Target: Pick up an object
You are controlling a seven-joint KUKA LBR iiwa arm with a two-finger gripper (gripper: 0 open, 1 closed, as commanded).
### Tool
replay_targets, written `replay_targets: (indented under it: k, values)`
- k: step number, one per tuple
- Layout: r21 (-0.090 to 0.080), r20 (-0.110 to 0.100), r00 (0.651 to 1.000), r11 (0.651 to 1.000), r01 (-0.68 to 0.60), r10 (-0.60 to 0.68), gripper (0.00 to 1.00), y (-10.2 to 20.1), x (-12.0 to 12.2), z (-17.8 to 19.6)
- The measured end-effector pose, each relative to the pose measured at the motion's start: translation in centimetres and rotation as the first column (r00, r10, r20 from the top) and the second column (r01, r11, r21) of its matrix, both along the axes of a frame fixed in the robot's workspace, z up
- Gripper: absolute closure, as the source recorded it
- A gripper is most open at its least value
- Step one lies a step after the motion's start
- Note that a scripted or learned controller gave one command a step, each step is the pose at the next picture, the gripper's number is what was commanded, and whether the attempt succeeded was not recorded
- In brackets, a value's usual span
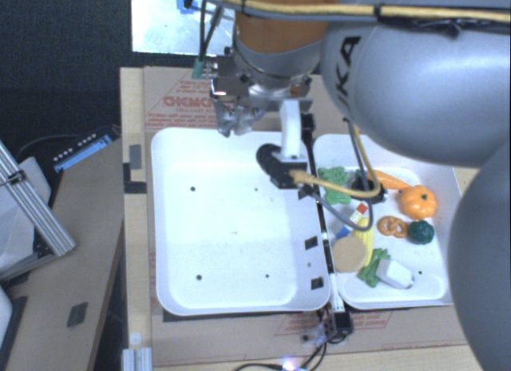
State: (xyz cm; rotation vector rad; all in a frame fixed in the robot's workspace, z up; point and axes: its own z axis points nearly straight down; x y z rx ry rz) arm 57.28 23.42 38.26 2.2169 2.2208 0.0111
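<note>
My gripper (233,120) hangs over the back edge of the left bin (184,202), under the orange band of the arm, with nothing visible in it. The objects all lie in the right bin (435,286): a green leafy piece (335,176), a carrot (392,179), an orange fruit (417,202), a pretzel (391,225), a dark green ball (421,233), a yellow corn cob (365,238), a tan round disc (348,255) and a green and white item (385,271). The gripper stands well left of and behind these things.
The arm's big grey link covers the upper right of the view and the back of the right bin. A black divider (323,242) runs between the two bins. Cardboard (172,102) lies under the bins, and a metal frame (36,214) stands at the left.
</note>
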Motion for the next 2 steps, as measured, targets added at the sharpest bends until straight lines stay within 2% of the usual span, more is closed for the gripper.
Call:
replay_targets:
  k: [1,2]
  values:
    - [-0.002,-0.002,1.000,1.000,0.002,-0.002,1.00,-0.1,5.8,0.0]
    - [-0.002,-0.002,1.000,1.000,-0.001,0.001,1.00,0.0,9.8,0.2]
